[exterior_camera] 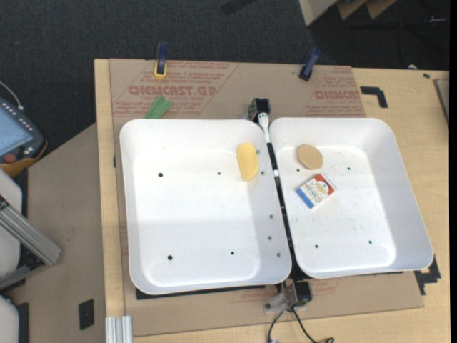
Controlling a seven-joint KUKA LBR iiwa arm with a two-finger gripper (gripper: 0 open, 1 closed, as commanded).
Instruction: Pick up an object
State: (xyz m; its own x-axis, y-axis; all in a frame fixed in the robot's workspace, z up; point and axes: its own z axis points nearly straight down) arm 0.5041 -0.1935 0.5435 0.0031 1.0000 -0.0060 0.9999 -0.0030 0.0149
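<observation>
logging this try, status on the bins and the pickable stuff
Left bin: yellow oblong piece near its right wall. Right bin: tan round piece, small colourful box just below it, apart. All three lie free, nothing on top.

The arm's colours, shapes and markings cannot be told from here.

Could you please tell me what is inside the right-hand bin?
The right bin holds a round tan piece near its upper left and a small blue, white and red packet just below it. Anything beneath these two is covered.
</observation>
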